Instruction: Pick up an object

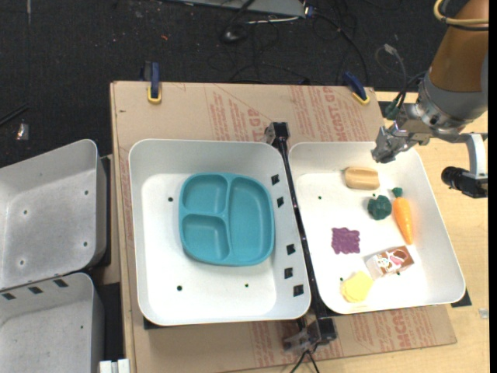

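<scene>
Nearest the lens: yellow piece (356, 287) and a small printed packet (390, 261) at the near end of the right bin (446, 278). By size: left bin (155, 286) holds a teal divided plate (227, 219), nothing else in it. Right bin carries the pickables: orange carrot (404, 218) with green top, tan bread-like block (361, 178), purple flat piece (345, 240), dark green lump (379, 207). All look like toy food, so probably light and rigid; carrot likely smooth and tapered, may slip unless taken across its thick middle. Tan block looks the easiest: chunky, flat sides, lying clear of the others near the bin's far end, take it across the short width. Purple piece lies flat, hard to get under. Arm comes in from the right, orange band high, wrist angled down-left, gripper (386, 148) hovering over the right bin's far rim, just beyond the tan block, not touching it. Claw too small and dark here, cannot tell if apart or together; nothing visibly held.
</scene>
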Available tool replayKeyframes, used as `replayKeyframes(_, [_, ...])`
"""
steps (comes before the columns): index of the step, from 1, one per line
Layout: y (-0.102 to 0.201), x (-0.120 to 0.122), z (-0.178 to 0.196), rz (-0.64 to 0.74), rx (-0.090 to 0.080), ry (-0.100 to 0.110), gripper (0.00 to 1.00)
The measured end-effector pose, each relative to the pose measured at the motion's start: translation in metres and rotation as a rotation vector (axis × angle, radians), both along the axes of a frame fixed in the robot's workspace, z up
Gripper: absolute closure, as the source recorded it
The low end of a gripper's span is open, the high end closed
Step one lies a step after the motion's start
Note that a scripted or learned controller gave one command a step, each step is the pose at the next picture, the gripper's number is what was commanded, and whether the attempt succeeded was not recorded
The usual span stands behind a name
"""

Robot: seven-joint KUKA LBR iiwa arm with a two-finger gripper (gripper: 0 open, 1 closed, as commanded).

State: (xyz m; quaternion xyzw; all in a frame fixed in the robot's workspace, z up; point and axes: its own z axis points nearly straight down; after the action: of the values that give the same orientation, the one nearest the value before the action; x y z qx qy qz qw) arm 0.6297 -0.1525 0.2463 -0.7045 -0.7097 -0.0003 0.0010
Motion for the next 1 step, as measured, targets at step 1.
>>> replayKeyframes(1, [0.0484,-0.0082,-0.0098,0.000,0.000,0.001,1.00])
